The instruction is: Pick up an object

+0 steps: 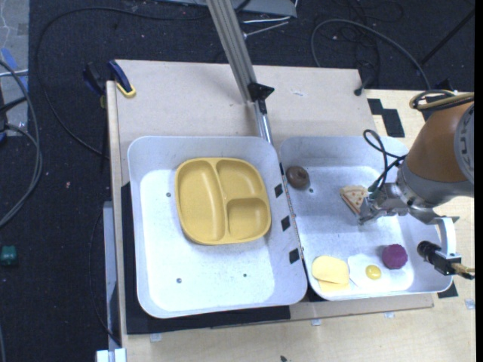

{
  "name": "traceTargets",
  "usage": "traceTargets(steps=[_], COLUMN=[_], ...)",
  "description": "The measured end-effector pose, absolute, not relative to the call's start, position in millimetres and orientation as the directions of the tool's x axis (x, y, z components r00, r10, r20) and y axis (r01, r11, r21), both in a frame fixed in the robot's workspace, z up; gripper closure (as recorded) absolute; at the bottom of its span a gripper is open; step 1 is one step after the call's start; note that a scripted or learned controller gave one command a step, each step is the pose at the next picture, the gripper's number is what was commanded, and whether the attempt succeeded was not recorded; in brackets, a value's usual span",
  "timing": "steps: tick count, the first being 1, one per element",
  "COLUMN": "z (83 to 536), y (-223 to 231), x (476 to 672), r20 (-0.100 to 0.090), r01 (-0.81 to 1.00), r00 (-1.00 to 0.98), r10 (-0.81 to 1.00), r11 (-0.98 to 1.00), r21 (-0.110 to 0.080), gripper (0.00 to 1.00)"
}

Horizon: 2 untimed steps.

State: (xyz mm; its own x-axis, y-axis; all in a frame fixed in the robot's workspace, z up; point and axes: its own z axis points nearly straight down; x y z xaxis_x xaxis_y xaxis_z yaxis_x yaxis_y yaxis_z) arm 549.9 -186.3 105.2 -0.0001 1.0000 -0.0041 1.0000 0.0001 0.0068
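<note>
- The pincer of the grey and orange arm sits low over the middle of the right-hand shallow white bin, its tip just beside the tan wedge-shaped toy slice; whether it is wide or narrow I cannot tell, as the wrist body covers the tip.
- That wedge looks the likeliest target (the task names no particular object). It lies near the bin's centre and is apart from the other pieces.
- Toward the bin's far left corner rests a small brown round toy.
- Along the near edge lie a pale yellow flat slab, a white fried-egg toy with a yellow yolk and a purple round toy, close together.
- The left-hand white bin carries a yellow divided plastic plate, well apart from the arm.
- Progress, as I judge it: nothing is seen lifted or gripped; every piece rests on a bin floor, so the closing and raising remain.
- Hard to make out: the wedge's right edge meets the pincer's shadow, so contact is uncertain; the arm's upper part is cut off at the right.
</note>
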Motion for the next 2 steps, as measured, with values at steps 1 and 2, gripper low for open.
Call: traceTargets(steps=[1, 2], z=[151, 213], y=[-188, -191], x=[558.4, 565.5], r20=[-0.001, -0.003], r01=[1.0, 1.0], r00=[-0.003, -0.003], r10=[1.0, 1.0], r11=[0.003, 0.003], r21=[0.003, 0.007], gripper=[1.0, 1.0])
